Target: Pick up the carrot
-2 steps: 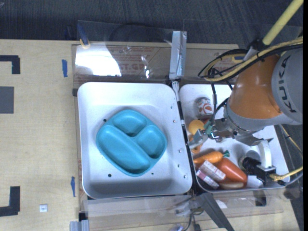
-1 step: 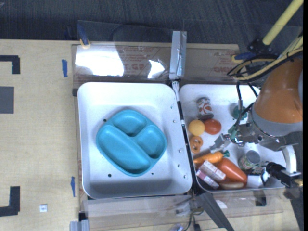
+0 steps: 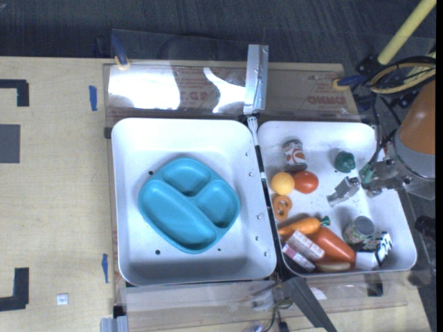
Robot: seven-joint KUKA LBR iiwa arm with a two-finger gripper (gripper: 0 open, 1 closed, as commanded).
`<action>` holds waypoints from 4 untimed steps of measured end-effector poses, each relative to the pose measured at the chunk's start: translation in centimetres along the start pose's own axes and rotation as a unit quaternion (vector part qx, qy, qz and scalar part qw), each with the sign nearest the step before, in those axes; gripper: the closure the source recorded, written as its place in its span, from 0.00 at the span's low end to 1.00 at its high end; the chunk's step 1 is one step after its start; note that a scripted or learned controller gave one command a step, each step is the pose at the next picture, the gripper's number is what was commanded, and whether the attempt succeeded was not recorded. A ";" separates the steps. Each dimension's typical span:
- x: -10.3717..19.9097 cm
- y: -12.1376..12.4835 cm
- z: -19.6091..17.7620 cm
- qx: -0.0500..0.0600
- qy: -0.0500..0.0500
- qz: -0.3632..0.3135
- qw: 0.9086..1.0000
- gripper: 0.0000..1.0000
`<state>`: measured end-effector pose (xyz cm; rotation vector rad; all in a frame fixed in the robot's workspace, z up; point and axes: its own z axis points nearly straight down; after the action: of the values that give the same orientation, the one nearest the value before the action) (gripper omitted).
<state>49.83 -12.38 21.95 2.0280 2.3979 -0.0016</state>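
Observation:
The carrot [image 3: 302, 225] is small and orange with a green stub at its right end. It lies on its side in the lower left part of the right bin [image 3: 325, 135]. Just below it sit a pink-and-white box [image 3: 300, 250] and an orange-red bottle [image 3: 333, 247]. My gripper [image 3: 344, 189] hangs over the middle right of this bin, up and to the right of the carrot and apart from it. The arm comes in from the right edge.
Also in the right bin are a small can [image 3: 295, 154], a green object [image 3: 345, 160], a yellow ball [image 3: 282, 182], a tomato [image 3: 305, 182], an orange ring-shaped piece [image 3: 281, 206], a tin [image 3: 360, 230] and a black-and-white item [image 3: 382, 246]. The left bin [image 3: 131, 144] holds a blue divided plate [image 3: 188, 203].

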 end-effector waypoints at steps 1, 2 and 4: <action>-5.6 -2.9 2.6 0.003 0.002 -0.004 1.000 0.00; 3.9 0.7 3.8 0.002 0.003 -0.096 0.995 0.00; -3.1 5.3 13.3 -0.003 -0.001 -0.267 0.964 0.00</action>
<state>55.54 -14.56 8.64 1.3119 2.8483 0.0040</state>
